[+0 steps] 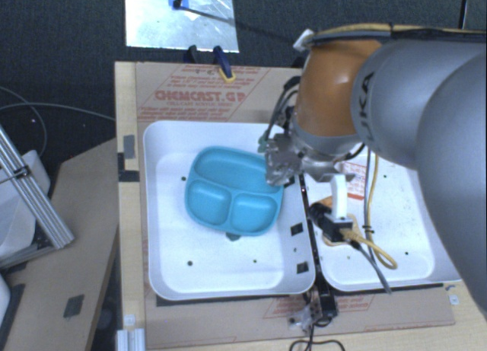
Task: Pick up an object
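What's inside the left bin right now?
A blue divided tray lies in the left bin; the gripper sits at its right edge. The arm covers that corner.

The blue tray (230, 192) fills the middle of the left bin (171, 266); bare floor runs along its near and left sides. The arm (380, 98) overhangs the right bin (415, 266), crowding its far left.
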